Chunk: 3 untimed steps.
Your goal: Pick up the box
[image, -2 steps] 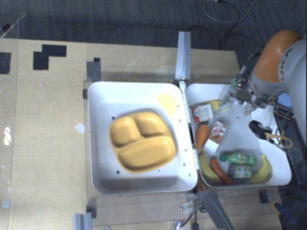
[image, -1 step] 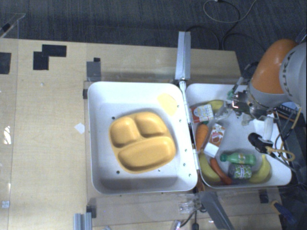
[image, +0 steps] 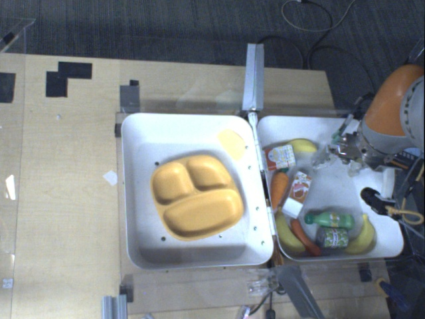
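Observation:
Two small boxes lie in the right bin. A red and white box rests near the bin's far left corner, next to a yellow lemon-like fruit. A second red and white carton lies tilted at the middle left, beside a carrot. My gripper hangs over the far right part of this bin, to the right of both boxes and apart from them. Nothing shows in its grasp.
The near part of the right bin holds a green bottle, a dark can, a red chili and bananas. The left bin holds a yellow divided tray. A metal post stands between the bins.

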Motion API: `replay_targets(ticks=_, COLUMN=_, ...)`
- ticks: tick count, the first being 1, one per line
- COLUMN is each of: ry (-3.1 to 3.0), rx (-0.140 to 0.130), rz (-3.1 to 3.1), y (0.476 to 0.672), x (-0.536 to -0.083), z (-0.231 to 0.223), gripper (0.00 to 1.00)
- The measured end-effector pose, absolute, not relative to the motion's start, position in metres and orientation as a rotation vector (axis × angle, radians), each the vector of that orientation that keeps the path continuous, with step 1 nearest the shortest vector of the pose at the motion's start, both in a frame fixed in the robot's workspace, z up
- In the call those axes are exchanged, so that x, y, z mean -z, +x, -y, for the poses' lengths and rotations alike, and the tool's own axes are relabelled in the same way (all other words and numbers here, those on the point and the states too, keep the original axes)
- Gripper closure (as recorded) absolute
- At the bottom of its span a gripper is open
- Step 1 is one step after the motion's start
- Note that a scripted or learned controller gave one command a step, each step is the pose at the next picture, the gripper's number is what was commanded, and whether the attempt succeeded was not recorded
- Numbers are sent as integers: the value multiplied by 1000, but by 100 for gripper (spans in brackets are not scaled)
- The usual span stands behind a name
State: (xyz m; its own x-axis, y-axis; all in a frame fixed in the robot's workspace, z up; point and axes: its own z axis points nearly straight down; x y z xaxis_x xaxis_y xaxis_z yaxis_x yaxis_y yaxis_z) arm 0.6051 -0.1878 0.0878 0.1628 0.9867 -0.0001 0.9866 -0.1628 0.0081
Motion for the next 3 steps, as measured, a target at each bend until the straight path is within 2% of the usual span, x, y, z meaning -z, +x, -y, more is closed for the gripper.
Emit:
replay_targets(ticks=1, ry=2374, rx=-4, rz=-2053, y=671, x=-86, z=193, gripper=0)
replay_targets(ticks=2, ry=2402, rx=-6, rz=-2018, y=623, x=-87, z=196, gripper=0)
replay_targets(ticks=3, ry=2402, rx=-7, rz=-2017, y=623, x=-87, z=196, gripper=0)
